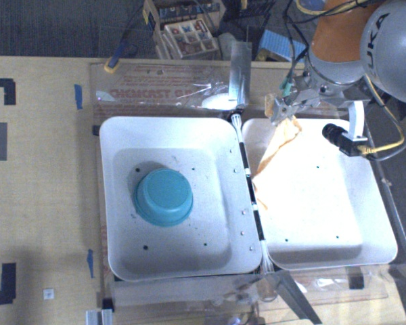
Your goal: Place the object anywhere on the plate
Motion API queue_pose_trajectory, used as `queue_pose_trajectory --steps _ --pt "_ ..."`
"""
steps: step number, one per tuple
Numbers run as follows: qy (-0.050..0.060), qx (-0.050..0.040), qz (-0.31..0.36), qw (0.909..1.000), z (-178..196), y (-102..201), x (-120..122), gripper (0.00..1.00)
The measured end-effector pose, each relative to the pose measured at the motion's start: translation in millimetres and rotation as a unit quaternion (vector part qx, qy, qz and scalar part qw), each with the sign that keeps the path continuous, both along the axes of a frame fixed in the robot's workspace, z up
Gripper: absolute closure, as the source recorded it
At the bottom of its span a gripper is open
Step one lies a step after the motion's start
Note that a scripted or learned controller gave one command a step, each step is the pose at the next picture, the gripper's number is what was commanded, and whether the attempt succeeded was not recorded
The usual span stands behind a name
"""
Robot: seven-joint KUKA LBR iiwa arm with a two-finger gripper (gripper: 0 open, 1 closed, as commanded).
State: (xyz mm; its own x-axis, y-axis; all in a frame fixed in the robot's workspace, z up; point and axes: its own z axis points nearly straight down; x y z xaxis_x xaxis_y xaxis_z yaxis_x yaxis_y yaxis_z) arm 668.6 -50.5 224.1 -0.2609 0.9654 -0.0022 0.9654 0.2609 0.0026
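one gripper (281,107) over right bin's (338,249) far-left corner, jaws pinching orange cloth (274,156) dangling below.

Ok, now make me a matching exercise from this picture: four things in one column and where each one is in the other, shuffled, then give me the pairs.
Things:
1. plate
2. cloth
3. pincer
4. tape

Places:
A. over the far left corner of the right bin
B. middle of the left bin
C. on the bench, left of the bins
D. in the right bin, along its left side

Pairs: 1-B, 2-D, 3-A, 4-C
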Motion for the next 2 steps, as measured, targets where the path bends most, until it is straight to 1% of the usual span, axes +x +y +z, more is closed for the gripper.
queue_pose_trajectory --steps 1,2 --pt "0.003 0.0006 0.199 0.9800 -10.3 46.2 -21.3 1.00" --pt "0.002 0.0004 0.390 0.9210 -2.1 101.2 -37.1 1.00"
